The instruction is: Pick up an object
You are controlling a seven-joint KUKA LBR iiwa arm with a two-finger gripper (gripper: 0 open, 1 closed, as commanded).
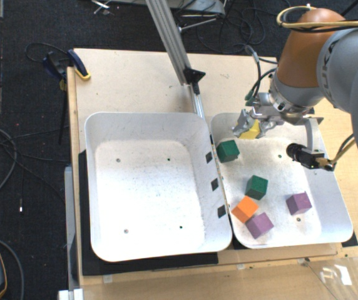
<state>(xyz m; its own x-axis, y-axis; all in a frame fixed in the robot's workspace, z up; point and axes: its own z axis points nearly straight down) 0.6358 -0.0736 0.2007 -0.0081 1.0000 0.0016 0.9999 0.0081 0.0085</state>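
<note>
My gripper (pixel 252 127) hangs over the back left part of the right bin (pixel 329 230), below the arm's orange band. A small yellow block (pixel 250 132) shows between its fingers, and they are shut on it. Lower in the same bin lie a green block (pixel 228 150), a second green block (pixel 257 186), an orange block (pixel 246 208) and two purple blocks (pixel 260 224) (pixel 298 202).
The left bin (pixel 104 136) lies beside the right one, their rims meeting in the middle. A slanted metal bar (pixel 173 36) comes down to the bins' back edge. A black fitting (pixel 304 155) juts over the right bin. A blue and yellow clamp (pixel 66 64) sits at the bench's far left corner.
</note>
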